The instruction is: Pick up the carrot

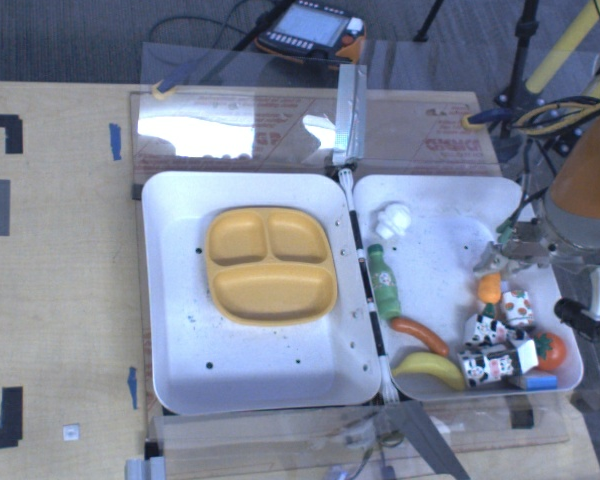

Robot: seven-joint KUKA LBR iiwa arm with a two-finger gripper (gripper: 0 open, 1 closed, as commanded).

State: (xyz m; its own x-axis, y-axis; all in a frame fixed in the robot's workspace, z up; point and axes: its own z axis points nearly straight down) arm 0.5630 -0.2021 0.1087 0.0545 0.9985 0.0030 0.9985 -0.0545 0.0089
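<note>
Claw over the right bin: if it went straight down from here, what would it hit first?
Likely the bare floor of the right bin. The claw hangs above the small orange ball, far from the carrot; depth is unclear.

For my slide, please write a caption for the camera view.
Carrot lies in the right bin between green bottle and banana; pincer hovers at right.
</note>
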